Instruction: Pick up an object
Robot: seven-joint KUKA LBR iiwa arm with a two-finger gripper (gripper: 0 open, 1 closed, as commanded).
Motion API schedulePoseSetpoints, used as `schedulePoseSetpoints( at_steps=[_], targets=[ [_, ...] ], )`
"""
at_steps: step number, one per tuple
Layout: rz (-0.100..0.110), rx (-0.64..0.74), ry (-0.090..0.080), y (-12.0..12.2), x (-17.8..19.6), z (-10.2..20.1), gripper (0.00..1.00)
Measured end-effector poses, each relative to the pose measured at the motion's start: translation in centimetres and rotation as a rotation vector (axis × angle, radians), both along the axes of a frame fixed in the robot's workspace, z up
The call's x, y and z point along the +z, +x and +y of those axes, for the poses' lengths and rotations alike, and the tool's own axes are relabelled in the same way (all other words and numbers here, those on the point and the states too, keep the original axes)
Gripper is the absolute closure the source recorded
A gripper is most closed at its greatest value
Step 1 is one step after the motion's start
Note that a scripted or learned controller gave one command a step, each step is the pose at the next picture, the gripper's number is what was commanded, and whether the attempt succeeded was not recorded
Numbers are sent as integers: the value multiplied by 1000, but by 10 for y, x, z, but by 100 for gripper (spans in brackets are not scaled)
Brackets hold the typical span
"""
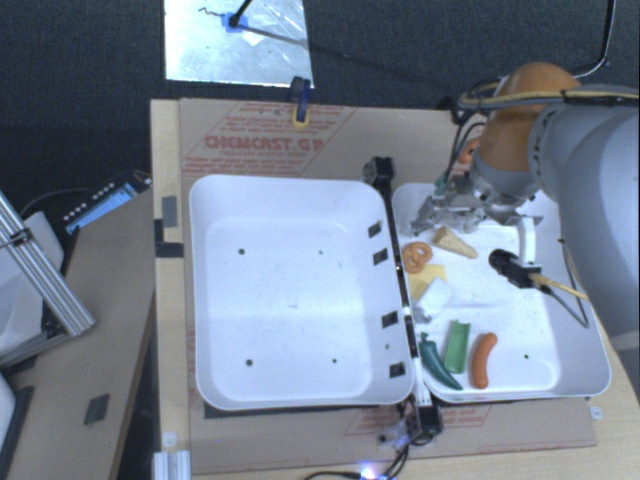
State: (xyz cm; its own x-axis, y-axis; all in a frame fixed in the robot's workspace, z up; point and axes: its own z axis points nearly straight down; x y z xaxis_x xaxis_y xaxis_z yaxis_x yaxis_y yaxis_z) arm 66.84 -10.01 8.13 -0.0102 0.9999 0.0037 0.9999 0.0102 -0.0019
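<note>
Spanning the tan bench (120, 298), two white bins (290, 298); pincer (440, 211) state unclear.

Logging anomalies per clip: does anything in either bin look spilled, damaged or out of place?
Nothing looks spilled or broken. The small items, among them an orange sausage, a green piece and a pretzel, all crowd the right bin, loosely scattered. The hand sits low over that bin's far corner.

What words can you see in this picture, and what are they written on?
"CHEMCAST GP" in red, upside down, on the brown board under the white bins.
Smaller red print on the board: too blurred to read.
Red print on the board's front edge: too blurred to read.
</note>
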Motion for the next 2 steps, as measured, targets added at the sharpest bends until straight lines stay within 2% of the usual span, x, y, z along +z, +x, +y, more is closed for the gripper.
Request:
schedulePoseSetpoints(
  at_steps=[1, 2],
  targets=[
    [0, -9, -2, -55, 7, 16, 0],
    [2, -16, -6, -120, 3, -40, 0]
  ],
)
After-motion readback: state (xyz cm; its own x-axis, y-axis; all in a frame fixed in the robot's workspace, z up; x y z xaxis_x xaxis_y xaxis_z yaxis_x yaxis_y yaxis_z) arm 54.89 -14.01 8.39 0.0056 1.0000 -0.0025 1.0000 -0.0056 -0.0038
